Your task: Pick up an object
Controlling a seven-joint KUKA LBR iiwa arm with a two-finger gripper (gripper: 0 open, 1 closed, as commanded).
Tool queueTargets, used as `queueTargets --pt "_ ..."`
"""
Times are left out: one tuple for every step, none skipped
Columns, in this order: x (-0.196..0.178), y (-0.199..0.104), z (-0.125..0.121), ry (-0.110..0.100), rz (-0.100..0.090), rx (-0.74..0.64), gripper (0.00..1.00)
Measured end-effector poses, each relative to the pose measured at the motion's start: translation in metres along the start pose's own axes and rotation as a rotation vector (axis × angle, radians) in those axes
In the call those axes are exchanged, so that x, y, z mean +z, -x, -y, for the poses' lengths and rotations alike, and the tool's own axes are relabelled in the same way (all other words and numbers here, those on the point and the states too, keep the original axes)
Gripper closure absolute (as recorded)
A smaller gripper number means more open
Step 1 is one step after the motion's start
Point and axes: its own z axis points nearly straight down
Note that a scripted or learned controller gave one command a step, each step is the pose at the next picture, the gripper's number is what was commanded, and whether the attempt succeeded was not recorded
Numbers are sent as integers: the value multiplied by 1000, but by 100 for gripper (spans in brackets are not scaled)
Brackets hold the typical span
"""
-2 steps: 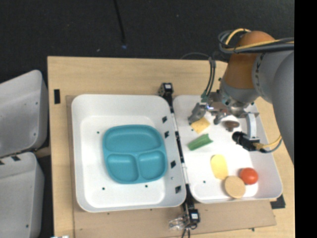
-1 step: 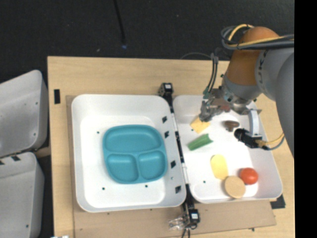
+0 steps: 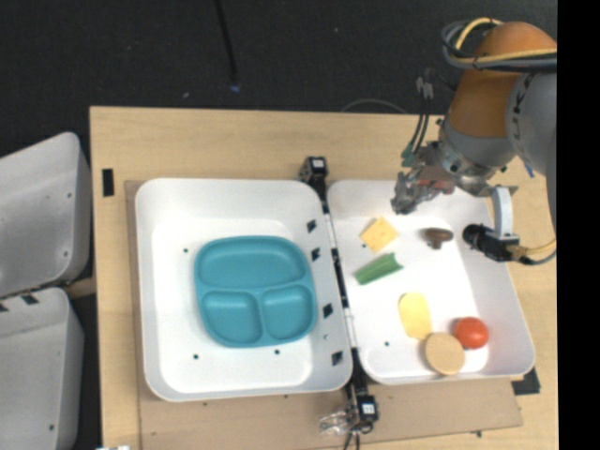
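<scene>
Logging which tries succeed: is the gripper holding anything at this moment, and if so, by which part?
Nothing is held. The gripper is above the back of the right bin, with no object between it; the yellow block lies apart on the bin floor.

Even, fairly bright light is falling from above on the two white bins [image 3: 150, 279] — their floors are reading nearly washed out, with only faint, soft shadows showing beneath the items. The upper part of the frame is staying dark, and the whole picture is looking soft and slightly grainy — fine detail is blurring.
</scene>
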Motion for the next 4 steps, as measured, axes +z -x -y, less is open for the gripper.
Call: queueTargets --pt "-22 1 -1 -2 -1 -3 100" --pt "-14 -52 -10 -5 -2 -10 100" --pt "-19 -105 -26 -3 -2 -11 100" --pt "-14 -151 -30 -4 -1 -10 100"
